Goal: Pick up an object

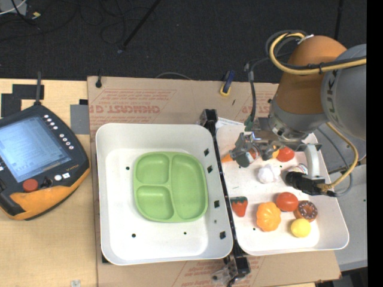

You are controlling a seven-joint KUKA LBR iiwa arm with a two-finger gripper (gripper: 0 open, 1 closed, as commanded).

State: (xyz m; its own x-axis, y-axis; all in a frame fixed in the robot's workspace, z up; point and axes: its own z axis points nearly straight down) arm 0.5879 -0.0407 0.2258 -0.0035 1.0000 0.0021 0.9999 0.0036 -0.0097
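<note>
While the gripper (245, 151) was hovering low in the right bin (335, 235), nothing looked grabbed yet; its state couldn't be made out.

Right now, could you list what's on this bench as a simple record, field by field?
left bin: shallow white bin holding a light green plastic divided plate
right bin: shallow white bin holding small toy foods
toy foods: orange pepper-like piece, yellow lemon-like ball, red tomato-like ball, brown sprinkled doughnut, white lump, small red strawberry-like piece
arm: grey and orange robot arm above the right bin
gripper: two-finger gripper low over the right bin's upper left part
beside bins: black and orange handheld screen controller at left
</note>
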